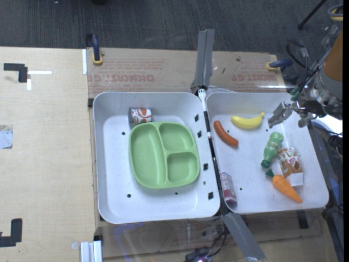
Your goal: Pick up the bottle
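A small green bottle [271,149] lies in the right bin [248,192], slightly tilted, its cap toward the near side. It touches a snack packet [290,166] on its right. My gripper [290,117] hangs over the bin's far right part, just above and to the right of the bottle's top end. Its two fingers [278,114] are spread open with nothing between them.
The right bin also holds a banana [247,121], a red sausage [225,134], a carrot [286,188] and a can [227,188] by the near-left wall. In the left bin [109,190] sit a green divided plate [163,155] and a small can [140,115].
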You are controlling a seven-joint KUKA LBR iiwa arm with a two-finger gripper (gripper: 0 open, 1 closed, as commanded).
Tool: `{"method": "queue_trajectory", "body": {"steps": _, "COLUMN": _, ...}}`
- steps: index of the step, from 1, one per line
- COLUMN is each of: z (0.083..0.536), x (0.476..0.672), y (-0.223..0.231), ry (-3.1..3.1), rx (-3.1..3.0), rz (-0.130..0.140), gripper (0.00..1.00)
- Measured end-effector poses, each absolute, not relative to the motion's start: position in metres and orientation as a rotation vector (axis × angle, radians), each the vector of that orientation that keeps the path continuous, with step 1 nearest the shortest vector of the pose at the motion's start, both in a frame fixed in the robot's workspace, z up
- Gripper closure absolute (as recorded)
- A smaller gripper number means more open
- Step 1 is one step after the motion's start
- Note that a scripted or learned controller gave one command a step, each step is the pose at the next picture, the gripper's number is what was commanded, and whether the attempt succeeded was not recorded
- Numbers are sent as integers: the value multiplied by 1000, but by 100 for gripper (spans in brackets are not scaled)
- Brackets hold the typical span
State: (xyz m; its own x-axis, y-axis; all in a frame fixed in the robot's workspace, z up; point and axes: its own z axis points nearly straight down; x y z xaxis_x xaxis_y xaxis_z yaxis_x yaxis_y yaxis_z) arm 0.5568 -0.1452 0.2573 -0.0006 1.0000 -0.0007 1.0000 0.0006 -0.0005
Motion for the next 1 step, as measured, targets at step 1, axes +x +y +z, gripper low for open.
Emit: {"method": "queue_trajectory", "body": {"steps": 1, "z": 177, "x": 577, "y": -174, "ry": 2217, "rx": 2226, "rz": -2, "gripper": 0}}
